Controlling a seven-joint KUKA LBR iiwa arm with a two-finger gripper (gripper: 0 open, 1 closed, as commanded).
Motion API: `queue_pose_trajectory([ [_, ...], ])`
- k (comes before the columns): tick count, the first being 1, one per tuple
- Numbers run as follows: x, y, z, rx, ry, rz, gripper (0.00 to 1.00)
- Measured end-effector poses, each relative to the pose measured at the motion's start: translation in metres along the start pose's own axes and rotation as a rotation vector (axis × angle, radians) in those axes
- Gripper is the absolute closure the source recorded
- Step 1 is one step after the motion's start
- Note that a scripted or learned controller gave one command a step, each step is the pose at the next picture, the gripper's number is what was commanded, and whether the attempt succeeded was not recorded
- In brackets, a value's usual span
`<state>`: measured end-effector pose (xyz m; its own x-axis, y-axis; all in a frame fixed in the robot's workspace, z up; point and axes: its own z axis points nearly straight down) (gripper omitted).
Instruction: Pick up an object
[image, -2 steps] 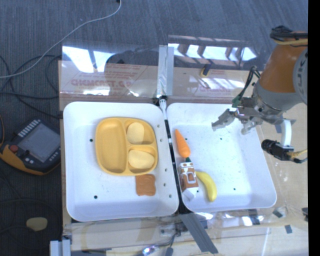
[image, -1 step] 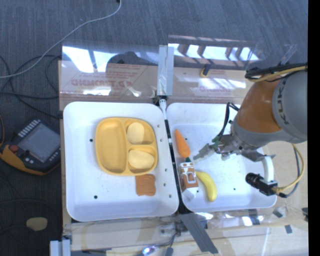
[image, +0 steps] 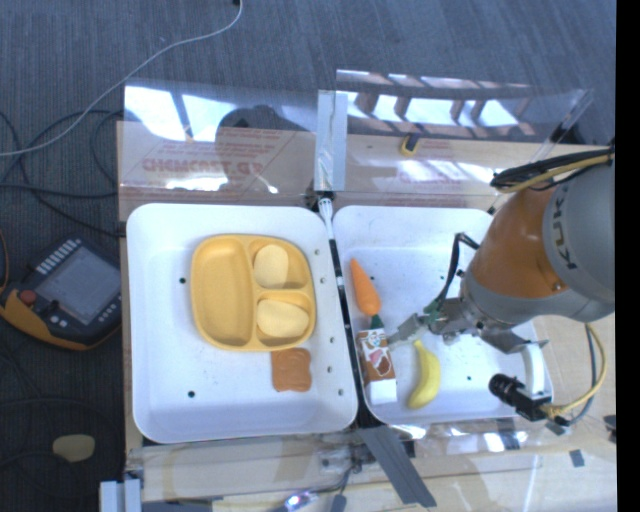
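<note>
In the right bin an orange carrot lies near the left wall. Below it is a small carton with a green cap, and a yellow banana lies just to the carton's right. My gripper reaches in from the right and sits low over the bin floor. Its tip is between the carton's cap and the banana's upper end, close to both. Nothing visibly hangs from it. The grey and orange arm covers the bin's right part.
The left bin holds a yellow divided tray with two pale round pieces in its compartments. A brown toast-like slab lies below the tray. A teach pendant lies on the floor to the left.
</note>
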<state>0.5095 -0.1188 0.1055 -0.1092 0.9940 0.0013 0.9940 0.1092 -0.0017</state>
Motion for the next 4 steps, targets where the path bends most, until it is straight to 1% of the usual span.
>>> queue_pose_trajectory([
  [1, 0.007, 0.021, -0.041, -0.001, 0.0, -0.13, 0.0],
  [2, -0.043, -0.029, 0.014, -0.005, -0.003, -0.048, 0.0],
  [3, 0.006, -0.021, 0.016, -0.015, -0.01, -0.005, 0.0],
  [4, -0.012, -0.006, -0.063, 0.001, -0.004, 0.077, 0.0],
])
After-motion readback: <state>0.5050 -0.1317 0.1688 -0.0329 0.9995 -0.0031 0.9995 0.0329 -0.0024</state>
